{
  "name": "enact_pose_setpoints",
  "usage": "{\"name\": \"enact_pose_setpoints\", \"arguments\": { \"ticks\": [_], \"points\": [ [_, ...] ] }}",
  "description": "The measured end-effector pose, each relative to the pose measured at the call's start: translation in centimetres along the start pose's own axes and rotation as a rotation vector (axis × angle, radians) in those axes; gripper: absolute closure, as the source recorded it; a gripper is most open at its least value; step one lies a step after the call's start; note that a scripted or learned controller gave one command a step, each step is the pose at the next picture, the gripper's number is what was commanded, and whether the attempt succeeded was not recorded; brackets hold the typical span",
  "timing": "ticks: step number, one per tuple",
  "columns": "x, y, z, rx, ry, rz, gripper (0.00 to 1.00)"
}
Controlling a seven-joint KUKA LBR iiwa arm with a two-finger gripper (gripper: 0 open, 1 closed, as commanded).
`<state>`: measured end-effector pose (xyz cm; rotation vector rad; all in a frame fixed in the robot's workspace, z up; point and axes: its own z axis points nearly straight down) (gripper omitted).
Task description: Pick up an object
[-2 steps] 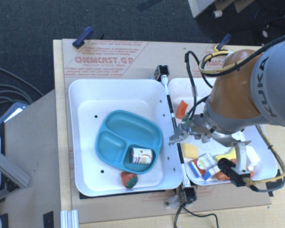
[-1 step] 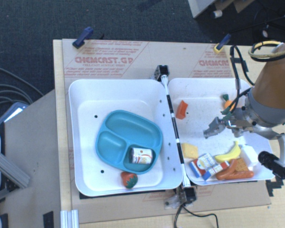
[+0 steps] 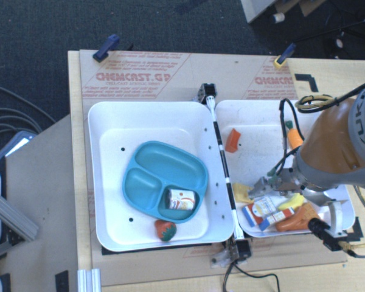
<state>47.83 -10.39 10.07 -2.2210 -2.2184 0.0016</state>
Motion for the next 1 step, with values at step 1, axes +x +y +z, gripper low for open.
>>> {"name": "enact_pose_setpoints", "arguments": {
  "ticks": [1],
  "points": [
    [0.02,0.04,-0.97,-0.002,0.000,0.001,1.00]
  ]
}}
